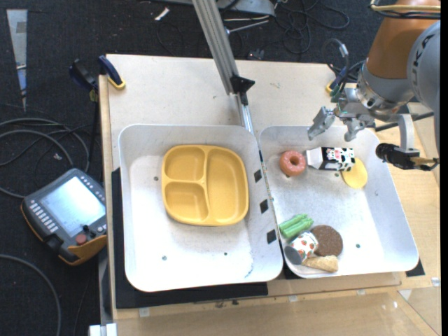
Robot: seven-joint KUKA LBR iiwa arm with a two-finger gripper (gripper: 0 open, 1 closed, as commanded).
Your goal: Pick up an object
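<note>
While the gripper (337, 122) hangs spread open and empty over the right bin's (392, 208) far edge, a black-and-white cow-patterned carton (332, 157) lies just below it, between a pink-frosted doughnut (292, 163) and a yellow disc (355, 174).

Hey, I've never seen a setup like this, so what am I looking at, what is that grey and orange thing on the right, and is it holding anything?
That is a robot arm, grey with an orange band, filmed by one fixed camera looking down at a slant. Its two-finger gripper hangs open over the far edge of the right white bin, with nothing between its fingers. That bin holds a pink ring doughnut, a small black-and-white carton, a flat yellow disc, a green ridged piece, a round brown cookie and a few smaller toy foods. The left white bin holds a yellow three-compartment plate. A handheld control screen lies on the floor.
</note>
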